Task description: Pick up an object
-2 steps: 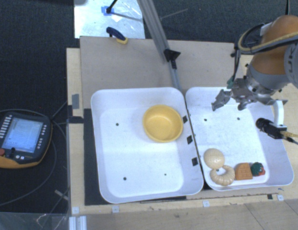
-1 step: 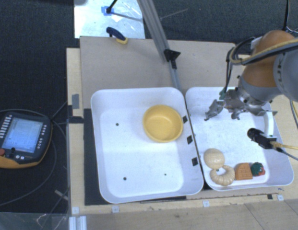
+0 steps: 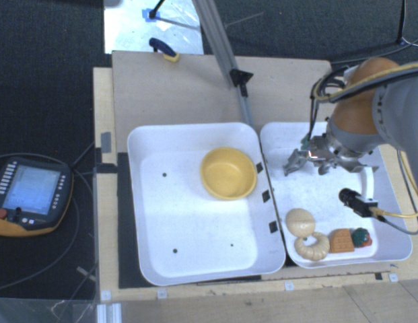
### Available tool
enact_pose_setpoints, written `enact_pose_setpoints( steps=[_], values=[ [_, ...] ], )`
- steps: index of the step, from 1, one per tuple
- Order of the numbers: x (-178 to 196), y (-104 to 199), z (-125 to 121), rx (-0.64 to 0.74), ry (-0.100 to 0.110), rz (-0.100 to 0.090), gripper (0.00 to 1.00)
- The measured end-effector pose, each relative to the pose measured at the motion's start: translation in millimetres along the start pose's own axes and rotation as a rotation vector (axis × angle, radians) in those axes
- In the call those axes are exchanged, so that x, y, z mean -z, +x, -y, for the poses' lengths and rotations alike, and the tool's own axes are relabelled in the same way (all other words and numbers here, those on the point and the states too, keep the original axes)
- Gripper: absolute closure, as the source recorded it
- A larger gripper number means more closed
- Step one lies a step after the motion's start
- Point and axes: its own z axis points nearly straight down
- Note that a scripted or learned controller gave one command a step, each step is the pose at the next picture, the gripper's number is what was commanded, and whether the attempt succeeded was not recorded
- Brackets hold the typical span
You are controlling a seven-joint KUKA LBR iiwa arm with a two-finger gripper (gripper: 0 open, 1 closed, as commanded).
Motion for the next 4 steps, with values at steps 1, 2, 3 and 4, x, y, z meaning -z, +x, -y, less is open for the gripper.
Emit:
enact_pose_setpoints(
  steps=[1, 2, 3, 4],
  values=[
    [-27.5, 0.2, 0.2, 0.0, -0.001, 0.0, 0.0],
    [-15.9, 0.0, -0.5, 0.0, -0.004, 0.0, 1.0],
    [26.9, -0.2, -4.4, 0.001, -0.007, 0.001, 1.0],
    [89.1, -0.3, -9.6, 0.001, -0.008, 0.001, 1.0]
  ],
)
